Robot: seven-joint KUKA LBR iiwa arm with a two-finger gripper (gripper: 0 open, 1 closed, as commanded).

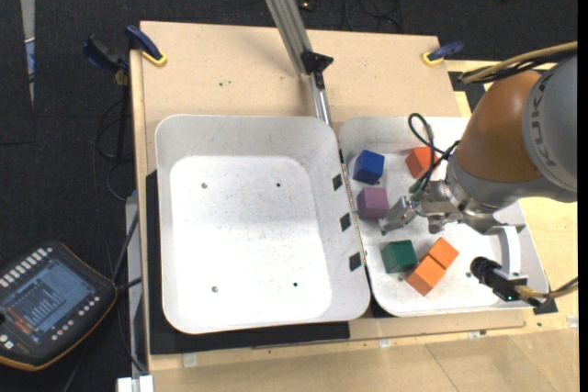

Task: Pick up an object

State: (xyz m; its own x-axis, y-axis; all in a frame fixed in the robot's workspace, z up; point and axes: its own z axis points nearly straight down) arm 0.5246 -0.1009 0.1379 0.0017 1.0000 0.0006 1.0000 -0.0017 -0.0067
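Note:
The right white bin holds several small blocks. A blue cube lies near its back left, with a purple cube just in front of it. At the bin's front sits a green cube, and an orange block lies next to it on the right. Another orange block sits at the back, partly hidden by the arm. My gripper hangs over the bin's middle, right of the purple cube and above the green one. Nothing shows held in it.
The left white bin lies beside the right one. A metal pole slants in from the top to the gap between the bins. A black cable loops by the wrist. A teach pendant rests at lower left.

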